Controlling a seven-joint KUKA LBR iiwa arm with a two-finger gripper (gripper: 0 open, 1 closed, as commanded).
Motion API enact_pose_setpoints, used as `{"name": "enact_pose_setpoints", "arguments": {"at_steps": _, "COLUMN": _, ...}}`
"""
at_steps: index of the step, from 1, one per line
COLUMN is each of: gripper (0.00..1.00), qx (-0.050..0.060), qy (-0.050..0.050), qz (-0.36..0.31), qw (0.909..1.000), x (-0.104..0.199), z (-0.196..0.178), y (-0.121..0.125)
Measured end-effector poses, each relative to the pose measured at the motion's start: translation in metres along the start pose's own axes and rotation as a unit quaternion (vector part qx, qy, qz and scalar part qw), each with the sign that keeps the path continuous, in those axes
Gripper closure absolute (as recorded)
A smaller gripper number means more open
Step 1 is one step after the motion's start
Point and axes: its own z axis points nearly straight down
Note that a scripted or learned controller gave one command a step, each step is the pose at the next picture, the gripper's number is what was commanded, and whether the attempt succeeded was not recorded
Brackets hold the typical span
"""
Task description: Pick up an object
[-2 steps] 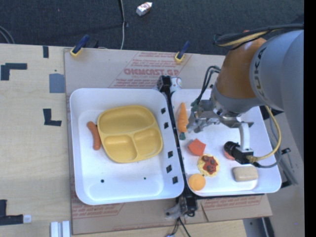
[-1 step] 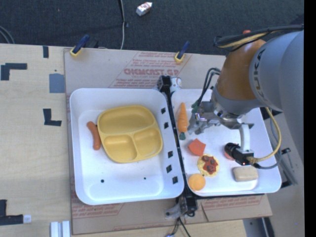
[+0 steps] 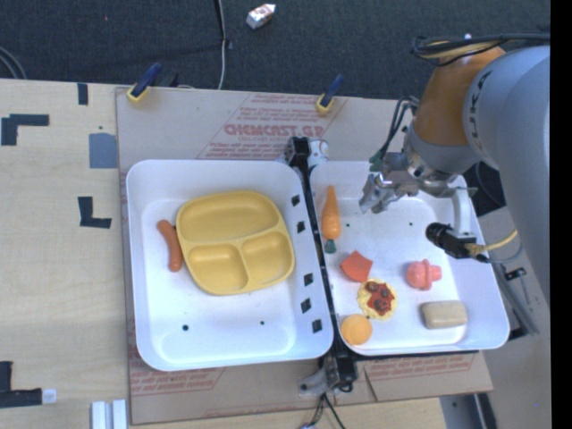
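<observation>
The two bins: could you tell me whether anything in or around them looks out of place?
Mostly tidy. The carrot lies against the divider at the right bin's left edge, and a small crumpled white scrap sits on the dark floor beyond the bench.

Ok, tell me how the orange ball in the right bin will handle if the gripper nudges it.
The orange ball looks round and smooth, so it would probably roll. It sits near the right bin front wall and beside the pizza slice, which may stop it. It likely slips from fingers.
</observation>
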Motion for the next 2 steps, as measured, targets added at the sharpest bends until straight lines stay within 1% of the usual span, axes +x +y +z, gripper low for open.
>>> {"name": "enact_pose_setpoints", "arguments": {"at_steps": 1, "gripper": 0.00, "qx": 0.001, "qy": 0.000, "qz": -0.001, "qw": 1.0000, "x": 0.003, "z": 0.073, "y": 0.047}}
{"name": "enact_pose_setpoints", "arguments": {"at_steps": 2, "gripper": 0.00, "qx": 0.001, "qy": 0.000, "qz": 0.000, "qw": 1.0000, "x": -0.037, "z": 0.059, "y": 0.052}}
